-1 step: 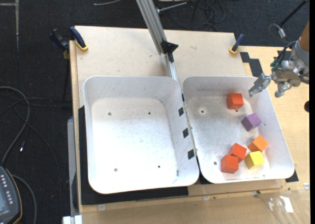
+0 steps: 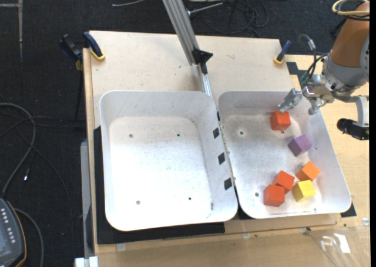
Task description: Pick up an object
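Six little blocks are sitting in the right bin [image 2: 329, 160], and the one nearest the gripper [image 2: 302, 101] is the orange-red cube [image 2: 280, 120], so I'm using that cube as my landmark. The gripper is hovering just above and to the right of it, fingers spread apart and grasping nothing.

My guess is it's a light, rigid block with flat faces, so it should be gripping fine across two opposite sides, though it looks a bit rotated, so lining up the fingers matters.

Just below-right of the cube a purple block [image 2: 300, 144] is lying apart from it, not really in the way. Further down a cluster is bunching together: two orange blocks [image 2: 308, 171], a yellow block [image 2: 304, 189] and a red-orange block [image 2: 274, 195]. The bin's back wall is running close behind the cube, which could be crowding the fingers.
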You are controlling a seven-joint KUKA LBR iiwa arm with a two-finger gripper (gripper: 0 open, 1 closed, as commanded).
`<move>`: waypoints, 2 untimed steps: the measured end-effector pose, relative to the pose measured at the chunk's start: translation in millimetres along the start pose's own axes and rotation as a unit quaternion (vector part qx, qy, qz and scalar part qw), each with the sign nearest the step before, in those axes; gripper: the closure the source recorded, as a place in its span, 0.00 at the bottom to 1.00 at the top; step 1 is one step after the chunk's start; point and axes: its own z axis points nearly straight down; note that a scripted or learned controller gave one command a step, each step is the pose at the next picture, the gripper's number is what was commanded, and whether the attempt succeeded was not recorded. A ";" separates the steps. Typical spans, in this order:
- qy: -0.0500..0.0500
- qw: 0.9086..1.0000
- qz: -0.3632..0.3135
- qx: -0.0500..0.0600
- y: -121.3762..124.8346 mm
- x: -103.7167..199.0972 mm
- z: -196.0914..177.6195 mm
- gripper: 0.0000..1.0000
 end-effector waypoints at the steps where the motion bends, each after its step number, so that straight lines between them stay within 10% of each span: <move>1: 0.000 1.000 0.003 -0.001 -57.8 6.8 -32.2 0.00; 2: 0.000 1.000 0.002 -0.002 2.0 0.5 59.3 0.00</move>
